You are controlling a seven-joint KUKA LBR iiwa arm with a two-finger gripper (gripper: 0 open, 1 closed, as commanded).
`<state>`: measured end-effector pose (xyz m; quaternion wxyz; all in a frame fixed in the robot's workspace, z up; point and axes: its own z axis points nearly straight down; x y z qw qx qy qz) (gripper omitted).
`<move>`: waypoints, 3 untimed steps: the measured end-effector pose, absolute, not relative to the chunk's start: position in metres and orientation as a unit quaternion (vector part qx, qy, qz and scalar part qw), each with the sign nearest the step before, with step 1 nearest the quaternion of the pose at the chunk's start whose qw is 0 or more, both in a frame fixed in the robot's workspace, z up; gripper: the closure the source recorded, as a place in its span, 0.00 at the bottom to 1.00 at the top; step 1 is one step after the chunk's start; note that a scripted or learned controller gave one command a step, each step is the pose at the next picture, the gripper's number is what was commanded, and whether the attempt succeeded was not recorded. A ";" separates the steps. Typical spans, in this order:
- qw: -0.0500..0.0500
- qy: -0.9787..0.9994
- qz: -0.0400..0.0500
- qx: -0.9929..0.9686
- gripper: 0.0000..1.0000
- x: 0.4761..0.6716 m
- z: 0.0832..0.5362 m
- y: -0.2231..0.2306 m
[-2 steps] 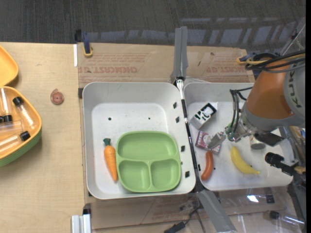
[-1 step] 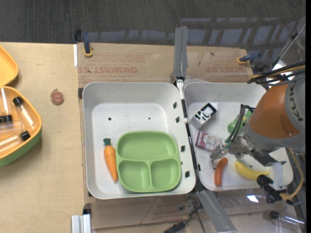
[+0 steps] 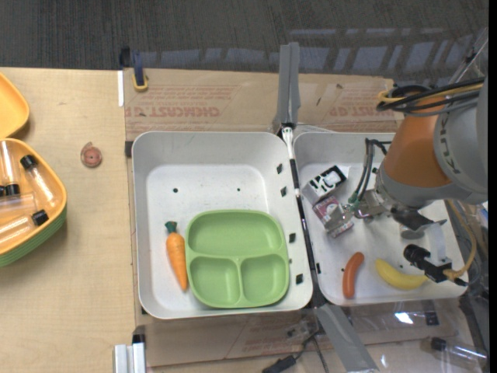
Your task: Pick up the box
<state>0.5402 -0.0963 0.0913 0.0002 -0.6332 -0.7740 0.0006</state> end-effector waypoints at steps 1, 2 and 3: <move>-0.001 -0.847 0.000 -0.532 0.00 0.580 0.092 -0.105; 0.000 -0.806 0.000 -0.592 0.00 0.606 0.092 -0.101; 0.000 -0.586 0.002 -0.811 0.00 0.598 0.131 -0.127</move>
